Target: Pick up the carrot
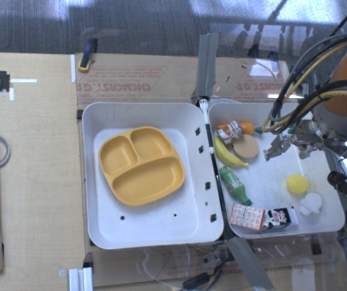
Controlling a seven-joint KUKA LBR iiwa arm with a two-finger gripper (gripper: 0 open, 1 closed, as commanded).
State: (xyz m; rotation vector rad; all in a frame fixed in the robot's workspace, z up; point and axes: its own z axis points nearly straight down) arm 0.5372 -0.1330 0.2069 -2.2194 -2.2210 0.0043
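Observation:
The carrot [238, 128] is orange with a green tip and lies at the back left of the right bin [282, 113]. It touches a small orange-and-white packet and sits just above a brown round disc [246, 146]. My gripper [287, 152] hovers over the middle of the right bin, to the right of the carrot and apart from it. Its fingers are spread open with nothing between them.
A banana [228, 153], a green bottle [235, 185], a yellow lemon [297, 184], a white lump [310, 204] and two small cartons [247, 217] share the right bin. The left bin [94, 180] holds a yellow divided plate [142, 165]. Cables hang above the bin's right side.

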